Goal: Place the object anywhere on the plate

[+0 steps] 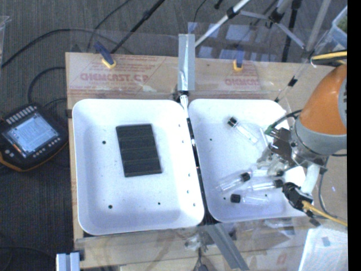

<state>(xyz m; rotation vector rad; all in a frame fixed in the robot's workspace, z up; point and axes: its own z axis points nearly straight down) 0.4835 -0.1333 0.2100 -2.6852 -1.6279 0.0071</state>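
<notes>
A dark rectangular plate (139, 149) lies flat in the middle of the left bin (90, 208). Several clear plastic tubes with black caps lie in the right bin (217, 145). One tube (241, 129) rests alone toward the back. Three more are clustered at the front right: one (232, 181), one (248, 198) and one (264, 183). My gripper (274, 160) is low over the right side of the right bin, just above and right of that cluster. The orange-banded wrist (326, 109) hides much of it.
A metal divider strip (186, 61) runs back from between the bins. A handheld pendant (28, 135) lies on the floor at left. Yellow clamps (107, 62) hold the board at the back. Cables hang off the arm near the bin's front right corner (307, 208).
</notes>
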